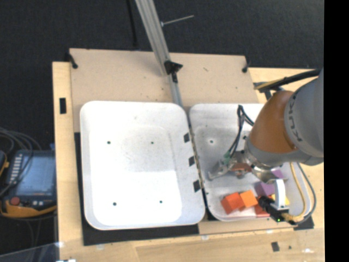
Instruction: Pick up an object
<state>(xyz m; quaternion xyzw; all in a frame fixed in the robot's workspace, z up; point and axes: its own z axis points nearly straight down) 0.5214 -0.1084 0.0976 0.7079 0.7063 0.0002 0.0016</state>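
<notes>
The orange block (233, 202) is lying near the front of the right bin (210, 127), touching a lighter orange piece (249, 197) on its right, with a purple block (267, 189) just beyond that. Judging by its sharp edges, it is looking rigid, light and solid, so gripping across two opposite flat faces is likely the safest hold. The claw (228, 165) is hanging behind the orange block, low over the bin floor; whether it is clenched or released cannot be told, and nothing is showing between its tips. The left bin (133, 162) is sitting beside it on the worktop (158, 70). No readable writing is appearing anywhere.
</notes>
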